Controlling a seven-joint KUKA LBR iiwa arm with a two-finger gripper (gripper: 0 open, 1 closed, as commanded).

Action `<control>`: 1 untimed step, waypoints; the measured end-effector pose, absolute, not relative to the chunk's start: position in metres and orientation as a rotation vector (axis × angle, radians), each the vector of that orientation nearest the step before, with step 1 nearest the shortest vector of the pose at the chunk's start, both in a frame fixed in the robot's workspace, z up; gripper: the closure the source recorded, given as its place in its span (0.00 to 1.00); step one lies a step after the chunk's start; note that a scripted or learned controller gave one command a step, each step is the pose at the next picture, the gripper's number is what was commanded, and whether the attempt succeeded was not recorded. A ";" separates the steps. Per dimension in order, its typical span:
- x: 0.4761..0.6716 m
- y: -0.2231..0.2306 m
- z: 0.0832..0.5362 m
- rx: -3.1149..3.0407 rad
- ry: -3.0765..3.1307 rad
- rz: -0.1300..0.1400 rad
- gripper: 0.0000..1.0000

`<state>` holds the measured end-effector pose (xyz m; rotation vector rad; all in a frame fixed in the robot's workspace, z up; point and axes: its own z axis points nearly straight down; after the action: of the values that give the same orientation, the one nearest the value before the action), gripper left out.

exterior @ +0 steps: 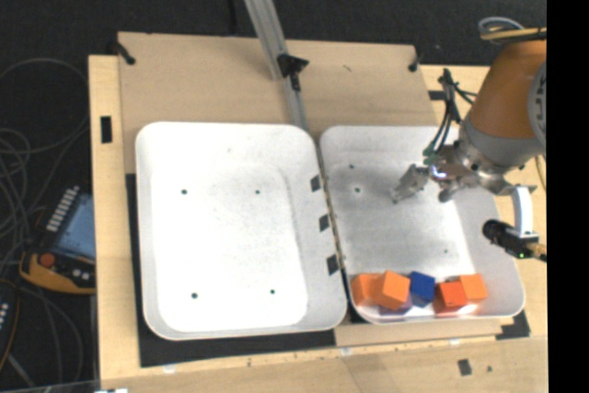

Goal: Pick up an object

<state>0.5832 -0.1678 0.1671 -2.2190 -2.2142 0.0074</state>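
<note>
My gripper (pixel 425 182) sits over middle of right bin (pixel 386 225), toward its far edge, well apart from blocks. Claw spread wide, nothing between fingers. Blocks all crowded along right bin's near edge: orange blocks (pixel 383 289) at near-left, blue block (pixel 422 286) beside them, another orange pair (pixel 459 292) toward near-right corner. I judge no pick made yet; descent and grasp both left. Left bin (pixel 230 225) not involved.

Blocks in right bin, near edge
Orange blocks (pixel 382 289) at left, blue block (pixel 422 286) in the middle, orange blocks (pixel 459 293) at right, clustered in a row.
</note>
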 end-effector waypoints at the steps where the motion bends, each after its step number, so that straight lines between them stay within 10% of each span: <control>1: 0.541 -0.207 0.163 -2.228 -2.217 0.005 0.00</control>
<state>0.5412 -0.2066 0.1628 -2.2276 -2.2172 0.0047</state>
